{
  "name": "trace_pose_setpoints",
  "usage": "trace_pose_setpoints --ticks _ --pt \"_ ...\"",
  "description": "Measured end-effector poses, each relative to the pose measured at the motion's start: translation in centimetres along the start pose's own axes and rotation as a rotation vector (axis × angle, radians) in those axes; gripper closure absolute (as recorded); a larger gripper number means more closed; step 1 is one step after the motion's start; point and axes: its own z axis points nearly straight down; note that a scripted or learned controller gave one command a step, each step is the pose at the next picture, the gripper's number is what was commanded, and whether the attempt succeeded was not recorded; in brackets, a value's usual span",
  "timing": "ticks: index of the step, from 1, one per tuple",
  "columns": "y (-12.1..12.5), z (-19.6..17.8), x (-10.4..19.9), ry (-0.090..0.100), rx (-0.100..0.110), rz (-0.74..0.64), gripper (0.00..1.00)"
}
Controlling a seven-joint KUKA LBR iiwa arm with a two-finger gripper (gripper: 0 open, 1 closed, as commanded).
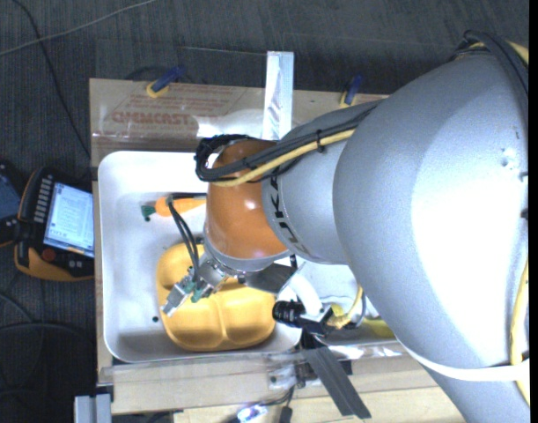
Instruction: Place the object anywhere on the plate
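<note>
The grey arm [427, 192] bulks across the right and centre of the frame, its orange band [238, 205] sitting over the middle of the left white bin [119, 236]. Below the band the wrist narrows to the hand [182, 296], which hangs low in the bin at the lower centre-left, over two yellow rounded shapes. Whether the hand is apart or together I cannot tell; it is small, dark and cluttered with green and metal bits.

The yellow things [220, 320] look like smooth, glossy, soft-edged lumps, one broad and lying along the bin's near wall, the other smaller and tucked above its left end. What they are exactly is unclear. The broad one's long axis runs left to right, roughly parallel to the bin's lower rim, and it lies close to that rim with little room between.

In the upper left of the bin lies an orange carrot-like toy [185, 206] with a green end [149, 210]; its long axis runs left to right, green end pointing left. It is partly hidden behind the band.

The bin's left side and lower left corner offer bare white floor; its walls are shallow with rounded corners. Black cables [251, 152] loop over the band. The wooden bench [145, 108] edge shows above the bin, and a handheld pendant [57, 227] lies on the dark carpet at the left edge.
</note>
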Motion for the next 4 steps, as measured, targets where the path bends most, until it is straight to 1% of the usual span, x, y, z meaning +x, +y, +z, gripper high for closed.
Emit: trace_pose_setpoints --ticks 1,2,3,4 --pt "3.4 -11.5 -2.8 -0.001 0.008 -0.16 0.0" --pt "3.5 -12.4 -2.9 -0.005 0.01 -0.161 1.0" --pt "-2.0 -6.3 -1.8 0.002 0.01 -0.156 1.0" --pt "1.3 -0.3 2.1 0.004 0.01 -0.309 1.0"
